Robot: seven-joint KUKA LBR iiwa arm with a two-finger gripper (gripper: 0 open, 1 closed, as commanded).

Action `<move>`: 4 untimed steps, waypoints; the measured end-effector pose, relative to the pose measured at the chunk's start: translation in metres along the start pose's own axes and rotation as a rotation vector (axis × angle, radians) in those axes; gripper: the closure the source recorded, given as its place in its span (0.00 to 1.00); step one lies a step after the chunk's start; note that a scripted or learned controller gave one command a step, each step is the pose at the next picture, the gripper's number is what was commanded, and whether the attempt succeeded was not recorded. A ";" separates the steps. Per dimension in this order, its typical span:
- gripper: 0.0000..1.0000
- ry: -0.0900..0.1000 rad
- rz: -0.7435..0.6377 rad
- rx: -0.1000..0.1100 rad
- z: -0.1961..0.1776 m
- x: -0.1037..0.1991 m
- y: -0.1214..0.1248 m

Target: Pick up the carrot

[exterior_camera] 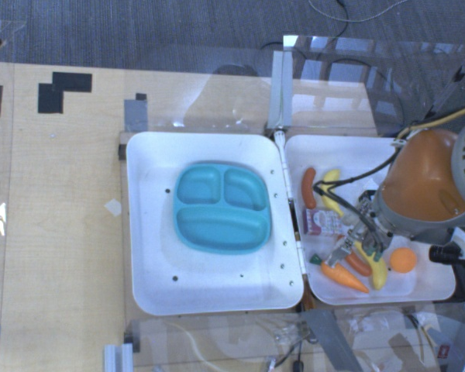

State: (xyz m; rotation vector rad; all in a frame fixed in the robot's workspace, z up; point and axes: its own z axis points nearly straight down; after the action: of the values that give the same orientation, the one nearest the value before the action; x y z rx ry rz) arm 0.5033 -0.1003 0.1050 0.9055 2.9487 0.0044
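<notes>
We see the carrot [344, 277] lying just below the claw [347, 248]. We cannot tell the claw's state.

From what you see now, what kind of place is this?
Probably a robotics lab: a robot arm reaches into a white bin of toy food beside a blue divided plate, with loose cables on carpet.

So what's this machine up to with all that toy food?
The robot arm reaches in from the right and has its hand low in the right bin, among a pile of toy food. The carrot it is meant to pick up lies just below the hand, on the bin floor beside an orange ball. The left bin holds a blue divided plate.
</notes>
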 end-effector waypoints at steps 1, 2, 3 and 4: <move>0.00 0.001 -0.001 -0.002 0.000 0.000 0.000; 0.00 0.000 0.013 0.000 0.000 0.004 0.006; 0.00 0.045 0.040 0.016 -0.045 0.001 0.015; 0.00 0.041 0.020 0.013 0.017 -0.019 0.004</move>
State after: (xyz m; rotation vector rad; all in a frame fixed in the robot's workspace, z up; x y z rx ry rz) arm 0.5226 -0.1077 0.0891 0.9472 2.9806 0.0052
